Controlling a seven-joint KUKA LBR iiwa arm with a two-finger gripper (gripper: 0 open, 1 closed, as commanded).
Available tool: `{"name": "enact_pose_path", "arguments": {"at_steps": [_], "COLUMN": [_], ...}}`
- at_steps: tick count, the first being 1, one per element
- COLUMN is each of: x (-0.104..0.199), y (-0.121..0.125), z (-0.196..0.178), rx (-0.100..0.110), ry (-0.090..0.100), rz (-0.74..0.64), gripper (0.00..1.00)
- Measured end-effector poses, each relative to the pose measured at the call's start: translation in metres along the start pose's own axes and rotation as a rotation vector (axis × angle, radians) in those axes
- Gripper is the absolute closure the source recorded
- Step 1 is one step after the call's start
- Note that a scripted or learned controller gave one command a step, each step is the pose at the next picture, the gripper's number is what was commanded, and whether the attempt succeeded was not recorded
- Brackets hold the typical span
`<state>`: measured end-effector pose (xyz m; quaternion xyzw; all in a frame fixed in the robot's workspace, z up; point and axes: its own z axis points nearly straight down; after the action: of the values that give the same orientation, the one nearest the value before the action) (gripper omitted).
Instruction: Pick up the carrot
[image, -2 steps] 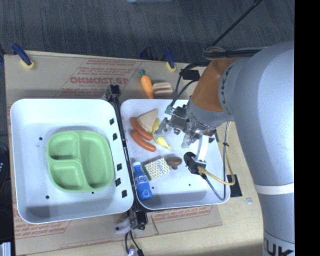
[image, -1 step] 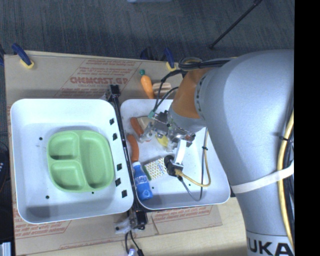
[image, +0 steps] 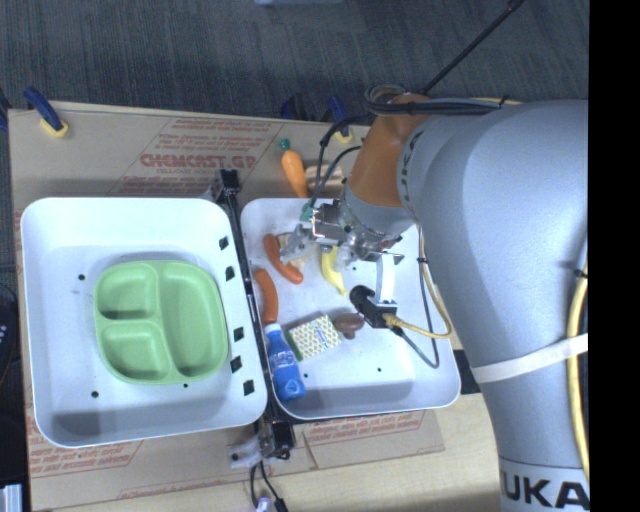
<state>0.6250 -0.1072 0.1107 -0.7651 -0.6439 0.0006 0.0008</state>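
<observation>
The carrot (image: 293, 172) is orange with a small green top. It lies on the cardboard just beyond the far rim of the right bin (image: 430, 385). My gripper (image: 312, 230) hangs low over the far part of the right bin, a little below and to the right of the carrot and apart from it. It sits just above a red sausage (image: 283, 258) and beside a yellow banana (image: 332, 270). The wrist and its cabling hide part of the gripper.
The right bin also holds a second sausage (image: 267, 295), a blue bottle (image: 284, 368), a patterned sponge (image: 314, 336) and a small brown item (image: 348, 323). A green divided plate (image: 160, 320) rests in the left bin (image: 50, 240). The arm covers the right side.
</observation>
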Motion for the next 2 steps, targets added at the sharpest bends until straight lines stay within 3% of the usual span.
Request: {"name": "enact_pose_path", "arguments": {"at_steps": [1, 2], "x": [-0.043, 0.010], "y": [0.012, -0.027], "z": [-0.012, 0.008], "rx": [0.000, 0.003], "ry": [0.000, 0.000], "rz": [-0.132, -0.120], "gripper": [0.00, 0.00]}}
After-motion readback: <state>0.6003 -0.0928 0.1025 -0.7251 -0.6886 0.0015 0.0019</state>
